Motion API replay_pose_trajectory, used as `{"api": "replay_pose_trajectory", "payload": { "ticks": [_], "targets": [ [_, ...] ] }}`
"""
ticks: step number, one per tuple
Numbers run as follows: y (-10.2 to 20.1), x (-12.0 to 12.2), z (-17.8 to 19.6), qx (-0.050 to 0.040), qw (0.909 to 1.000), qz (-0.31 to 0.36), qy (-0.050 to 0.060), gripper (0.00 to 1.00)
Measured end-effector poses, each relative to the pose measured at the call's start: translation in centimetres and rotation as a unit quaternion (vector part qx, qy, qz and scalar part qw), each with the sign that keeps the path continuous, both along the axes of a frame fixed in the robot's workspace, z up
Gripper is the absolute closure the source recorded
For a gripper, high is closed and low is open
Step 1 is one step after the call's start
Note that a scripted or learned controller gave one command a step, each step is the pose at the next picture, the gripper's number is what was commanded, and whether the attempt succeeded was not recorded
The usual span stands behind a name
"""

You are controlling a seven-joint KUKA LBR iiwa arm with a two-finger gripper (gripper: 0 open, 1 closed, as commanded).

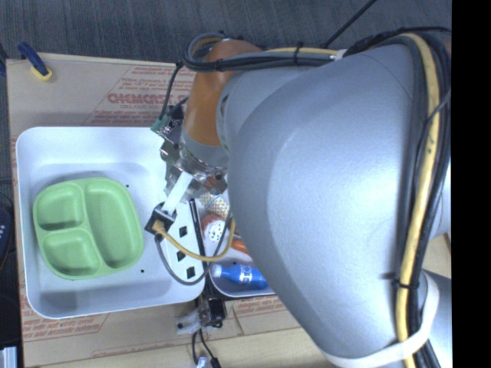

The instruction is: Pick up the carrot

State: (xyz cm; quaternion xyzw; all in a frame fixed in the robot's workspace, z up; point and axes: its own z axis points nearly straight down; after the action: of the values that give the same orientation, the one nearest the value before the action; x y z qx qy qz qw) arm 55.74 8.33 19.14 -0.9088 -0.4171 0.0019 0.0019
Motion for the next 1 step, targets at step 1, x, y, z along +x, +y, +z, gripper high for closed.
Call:
{"api": "replay_pose_trajectory", "payload": {
  "ticks": [1],
  "targets": [
    [1.44,-5.04,8.47,-0.0005,0.9906,-0.137,0.001,1.0]
  ]
}}
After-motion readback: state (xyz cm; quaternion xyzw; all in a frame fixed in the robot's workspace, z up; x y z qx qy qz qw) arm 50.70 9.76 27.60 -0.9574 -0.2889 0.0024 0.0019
